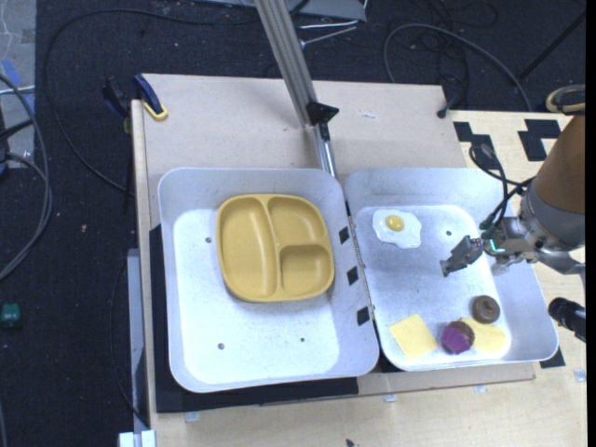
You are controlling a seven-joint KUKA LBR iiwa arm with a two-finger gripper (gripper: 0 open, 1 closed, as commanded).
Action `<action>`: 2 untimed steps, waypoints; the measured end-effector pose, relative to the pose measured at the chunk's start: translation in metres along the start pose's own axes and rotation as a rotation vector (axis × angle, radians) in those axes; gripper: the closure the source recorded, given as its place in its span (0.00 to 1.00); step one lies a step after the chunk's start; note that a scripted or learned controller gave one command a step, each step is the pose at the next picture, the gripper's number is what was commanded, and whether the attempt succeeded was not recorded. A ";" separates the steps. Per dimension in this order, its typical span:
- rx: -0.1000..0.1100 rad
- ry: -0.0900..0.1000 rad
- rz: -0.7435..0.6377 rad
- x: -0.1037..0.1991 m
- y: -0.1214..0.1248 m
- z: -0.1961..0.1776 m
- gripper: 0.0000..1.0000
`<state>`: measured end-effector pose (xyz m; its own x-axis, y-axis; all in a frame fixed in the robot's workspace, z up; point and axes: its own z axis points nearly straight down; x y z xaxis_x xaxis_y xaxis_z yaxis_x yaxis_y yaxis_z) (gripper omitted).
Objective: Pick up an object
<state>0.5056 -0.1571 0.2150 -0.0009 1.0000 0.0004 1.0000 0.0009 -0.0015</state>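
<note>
Hand (459,255) hangs over the right bin (521,250), grip state not discernible, placed between egg (398,228) and donut (484,309), both lying loose on the bin floor, presumably to drop onto one.

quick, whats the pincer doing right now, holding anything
Pincer: over the right bin, right of the fried egg; nothing seen between its tips, and whether it is open or closed cannot be told.

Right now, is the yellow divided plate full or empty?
Empty. The yellow divided plate in the left bin shows bare compartments.
</note>
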 end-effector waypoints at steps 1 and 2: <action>-0.001 0.000 0.000 0.000 0.000 0.000 0.00; 0.003 0.000 0.002 -0.002 -0.003 0.043 0.00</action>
<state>0.5029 -0.1593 0.1716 0.0010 1.0000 0.0009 1.0000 -0.0010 -0.0046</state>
